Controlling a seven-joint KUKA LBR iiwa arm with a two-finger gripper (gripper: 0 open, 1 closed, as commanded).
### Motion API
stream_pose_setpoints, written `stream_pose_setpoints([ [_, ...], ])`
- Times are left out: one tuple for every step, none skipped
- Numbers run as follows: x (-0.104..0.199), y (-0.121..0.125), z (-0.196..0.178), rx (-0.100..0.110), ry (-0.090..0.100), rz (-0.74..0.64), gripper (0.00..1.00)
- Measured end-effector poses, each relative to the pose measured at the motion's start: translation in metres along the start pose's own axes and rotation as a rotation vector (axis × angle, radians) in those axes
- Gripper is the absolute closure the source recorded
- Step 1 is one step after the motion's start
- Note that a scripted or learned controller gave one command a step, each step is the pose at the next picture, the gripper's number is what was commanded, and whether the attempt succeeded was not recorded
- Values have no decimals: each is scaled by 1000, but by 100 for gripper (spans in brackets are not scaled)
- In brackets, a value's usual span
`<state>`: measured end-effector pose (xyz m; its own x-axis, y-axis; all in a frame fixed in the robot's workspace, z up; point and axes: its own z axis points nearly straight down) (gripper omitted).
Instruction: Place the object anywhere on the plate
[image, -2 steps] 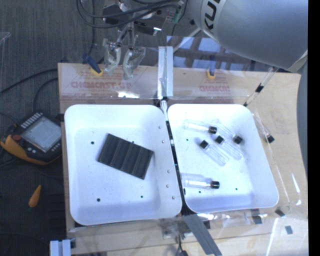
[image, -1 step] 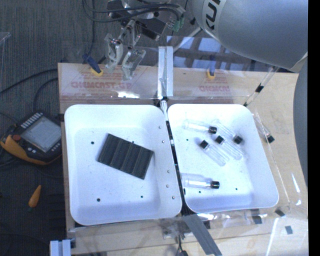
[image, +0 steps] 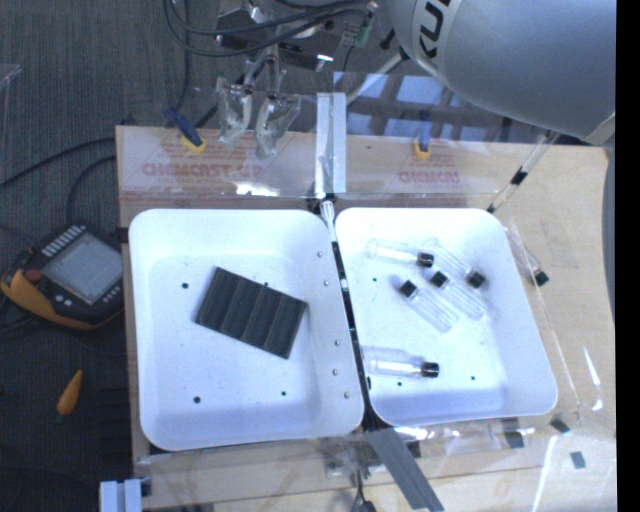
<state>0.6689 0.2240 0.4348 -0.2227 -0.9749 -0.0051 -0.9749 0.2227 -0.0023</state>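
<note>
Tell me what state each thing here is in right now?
Pincer: raised above the back edge of the left bin, nothing between its fingers.
Plate: dark, ridged, lying flat in the left bin, nothing on it.
Vials: clear with black caps, capped, lying on their sides in the right bin.

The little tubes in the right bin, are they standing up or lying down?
Lying down. Each clear tube in the right bin rests on its side on the white floor, black cap pointing sideways. None stands upright.
</note>
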Motion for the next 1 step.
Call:
stream_pose_setpoints([
  [0, 0, 0, -1, 0, 304, 100],
])
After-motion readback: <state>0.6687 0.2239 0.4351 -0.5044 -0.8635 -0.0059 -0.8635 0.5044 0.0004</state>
